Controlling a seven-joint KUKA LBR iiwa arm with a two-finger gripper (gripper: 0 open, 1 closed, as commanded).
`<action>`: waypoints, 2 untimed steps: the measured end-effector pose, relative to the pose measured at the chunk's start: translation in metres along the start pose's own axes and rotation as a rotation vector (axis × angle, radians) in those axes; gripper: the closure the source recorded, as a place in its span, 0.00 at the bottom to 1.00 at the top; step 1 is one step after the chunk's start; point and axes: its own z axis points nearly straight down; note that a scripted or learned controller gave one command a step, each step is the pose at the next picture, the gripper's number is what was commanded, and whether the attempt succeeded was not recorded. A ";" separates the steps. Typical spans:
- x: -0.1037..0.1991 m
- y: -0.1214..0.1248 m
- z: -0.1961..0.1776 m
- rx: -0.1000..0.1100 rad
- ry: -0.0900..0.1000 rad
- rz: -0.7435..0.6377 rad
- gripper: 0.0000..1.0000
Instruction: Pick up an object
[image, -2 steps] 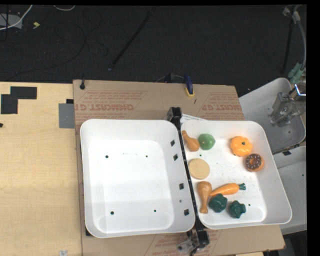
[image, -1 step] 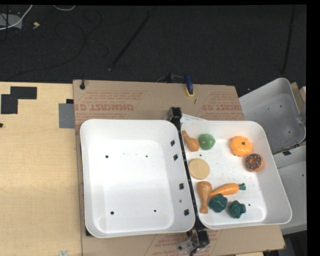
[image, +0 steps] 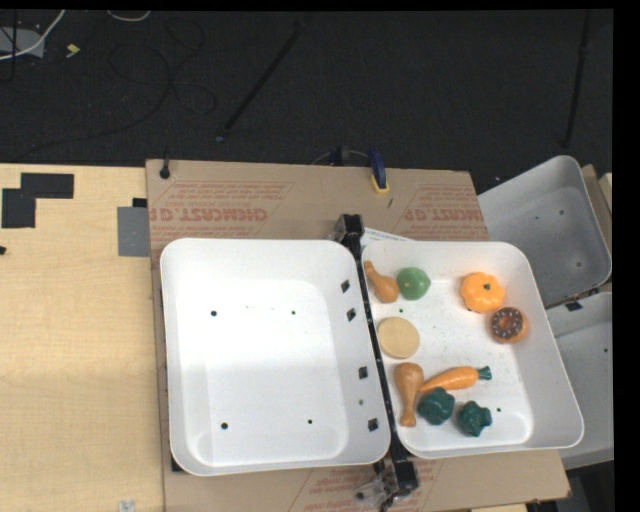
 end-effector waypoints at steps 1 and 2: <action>0.039 -0.001 0.160 0.017 0.007 -0.006 1.00; 0.060 0.000 0.023 -0.014 -0.001 -0.009 1.00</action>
